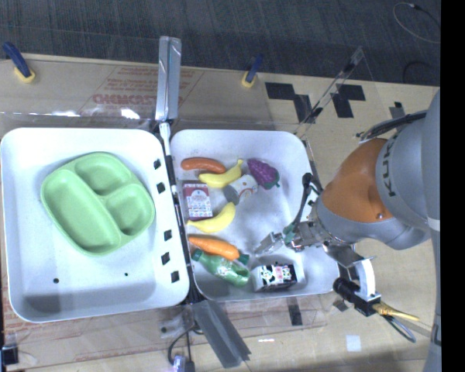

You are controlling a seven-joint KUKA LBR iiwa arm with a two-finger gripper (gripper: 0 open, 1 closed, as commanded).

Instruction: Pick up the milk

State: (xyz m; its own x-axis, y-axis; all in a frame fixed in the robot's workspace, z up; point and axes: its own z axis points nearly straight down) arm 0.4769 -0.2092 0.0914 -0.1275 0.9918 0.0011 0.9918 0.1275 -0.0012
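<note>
The milk (277, 276) is a small carton with black and white cow patches. It lies on its side near the front edge of the right bin (294, 149). My gripper (277, 242) hangs over the same bin, just above and behind the carton and apart from it. The grey arm with its orange band (356, 192) reaches in from the right. Nothing shows in the gripper's grasp.
Left of the milk lie a green vegetable (225, 268) and a carrot (213, 246). Further back are two bananas (217, 219), a red box (197, 201), a sausage (204, 163) and purple grapes (263, 173). The left bin (23, 231) holds a green divided plate (97, 200).
</note>
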